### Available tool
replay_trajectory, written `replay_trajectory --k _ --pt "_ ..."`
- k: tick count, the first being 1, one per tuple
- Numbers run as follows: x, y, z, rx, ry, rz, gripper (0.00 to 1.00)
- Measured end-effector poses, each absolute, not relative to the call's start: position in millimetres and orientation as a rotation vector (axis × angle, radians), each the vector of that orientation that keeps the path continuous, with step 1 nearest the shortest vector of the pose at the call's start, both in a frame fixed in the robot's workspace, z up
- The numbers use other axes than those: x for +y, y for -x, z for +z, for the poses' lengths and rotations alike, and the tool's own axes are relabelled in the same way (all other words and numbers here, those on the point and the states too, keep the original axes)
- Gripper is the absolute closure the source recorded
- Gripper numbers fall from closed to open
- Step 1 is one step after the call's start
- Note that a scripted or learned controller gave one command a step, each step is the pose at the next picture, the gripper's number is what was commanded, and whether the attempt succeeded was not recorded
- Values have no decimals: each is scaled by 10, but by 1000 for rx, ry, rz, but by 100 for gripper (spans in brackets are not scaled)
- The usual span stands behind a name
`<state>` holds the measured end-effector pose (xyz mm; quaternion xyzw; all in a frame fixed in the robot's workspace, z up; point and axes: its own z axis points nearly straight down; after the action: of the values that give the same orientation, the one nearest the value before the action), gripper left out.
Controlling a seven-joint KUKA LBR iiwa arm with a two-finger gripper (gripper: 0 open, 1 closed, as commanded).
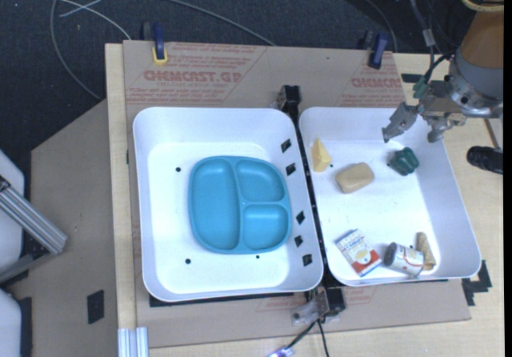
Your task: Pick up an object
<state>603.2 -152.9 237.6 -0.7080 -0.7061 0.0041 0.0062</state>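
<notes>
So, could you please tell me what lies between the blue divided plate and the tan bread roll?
In the camera view, the black-clipped rims where both bins meet and a yellow wedge lie between the blue divided plate and the tan roll.

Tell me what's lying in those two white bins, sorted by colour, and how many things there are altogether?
Blue: 1, the divided plate in the left bin.
Yellow: 1, the wedge.
Tan: 2, the bread roll and the small piece.
Green: 1, the lump.
Red and white: 1, the carton.
Silvery: 1, the can.
Total: 7.
</notes>
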Motion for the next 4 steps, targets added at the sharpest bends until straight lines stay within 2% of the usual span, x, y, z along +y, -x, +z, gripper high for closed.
replay_trajectory --k 1,2,4 --pt "-1524 -6058 2457 -2221 2220 0 0" --pt "-1534 -6042 2036 -2218 2218 4 0" --pt "-1485 -6164 1127 -2220 2217 3 0"
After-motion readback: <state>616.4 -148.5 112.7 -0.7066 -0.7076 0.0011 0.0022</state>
